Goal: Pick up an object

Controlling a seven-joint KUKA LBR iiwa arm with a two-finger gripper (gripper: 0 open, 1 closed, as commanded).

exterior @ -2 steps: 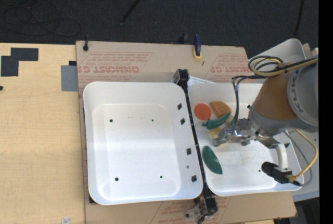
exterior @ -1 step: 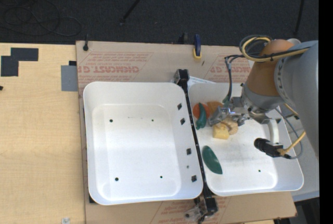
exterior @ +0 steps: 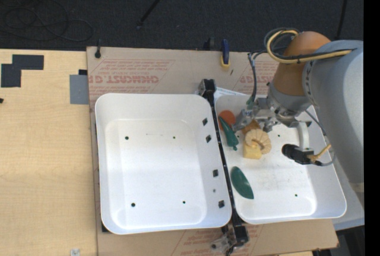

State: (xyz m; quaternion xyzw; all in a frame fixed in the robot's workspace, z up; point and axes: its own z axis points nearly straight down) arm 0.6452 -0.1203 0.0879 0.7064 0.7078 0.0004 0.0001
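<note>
Yellow toy (exterior: 256, 145) in right bin (exterior: 323, 204) beneath gripper (exterior: 254, 120), its opening impossible to judge, dark green leaf-shaped piece (exterior: 241, 182) near divider

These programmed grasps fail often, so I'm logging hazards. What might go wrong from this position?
The gripper hangs low over a tight cluster in the right bin: a yellow object, an orange piece and a green tool. It may nudge neighbours or catch two at once. The cluster also lies near the black divider, which may obstruct a finger.

Arm (exterior: 309, 70) reaches into the right bin (exterior: 320, 204). Gripper (exterior: 254, 124) sits low, just above a yellow object (exterior: 256, 146). Green piece (exterior: 241, 182) lies near the divider.
</note>
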